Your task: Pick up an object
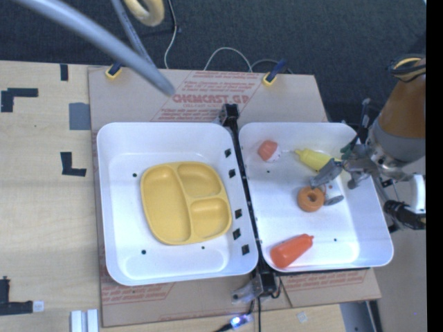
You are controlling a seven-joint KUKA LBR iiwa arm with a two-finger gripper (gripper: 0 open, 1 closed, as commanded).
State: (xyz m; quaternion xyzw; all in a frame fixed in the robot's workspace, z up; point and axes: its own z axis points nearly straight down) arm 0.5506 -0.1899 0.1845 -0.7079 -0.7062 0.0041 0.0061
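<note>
1. Cardboard (208,92) covers the bench under two white bins: the left bin (114,185) holds one yellow divided tray (185,203), and the right bin (367,251) holds four objects.
2. We count one orange doughnut (311,199), one yellow piece (313,159), one small pink piece (268,149) and one red-orange carrot shape (291,250).
3. Our gripper (331,185) hangs just beside the doughnut; we cannot tell whether its fingers are parted or closed.
4. We judge the risk to be nudging the doughnut aside, since nothing sits visibly between the fingers.

arm (405,126): grey casing | orange band above wrist | pincer (331,178): grey metal fingers
</note>
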